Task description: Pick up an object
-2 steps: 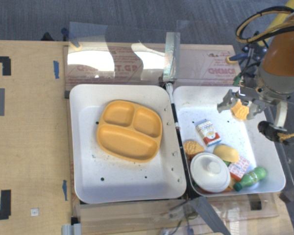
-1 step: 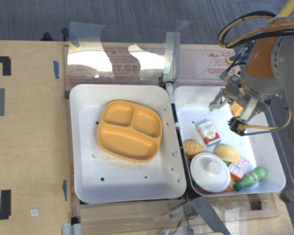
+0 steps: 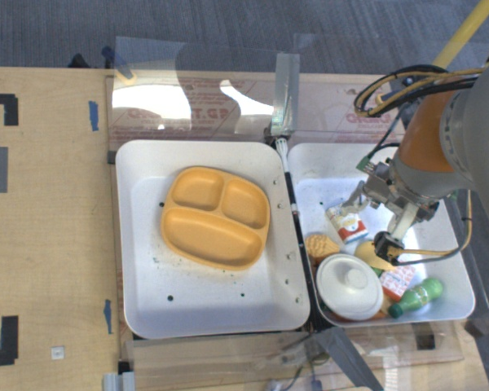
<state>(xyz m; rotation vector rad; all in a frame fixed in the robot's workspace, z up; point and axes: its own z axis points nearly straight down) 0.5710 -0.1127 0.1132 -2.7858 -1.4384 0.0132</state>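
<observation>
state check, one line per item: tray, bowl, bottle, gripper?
orange divided tray: upright, flat in the left bin, compartments bare.
white bowl: in the right bin, crowded by small items.
green bottle: lying on its side, near corner of right bin.
gripper: down in the right bin, open, over the small red-and-white pack.

The grey arm (image 3: 464,129) comes in from the right of the scene, its orange band (image 3: 428,141) sitting just above the wrist. Black and yellow cables loop over the band on its far side. From there the wrist angles down and to the left. The gripper (image 3: 368,218) hangs at its lower end, its two fingers (image 3: 350,204) spread apart, one pointing left, the other nearer.
</observation>
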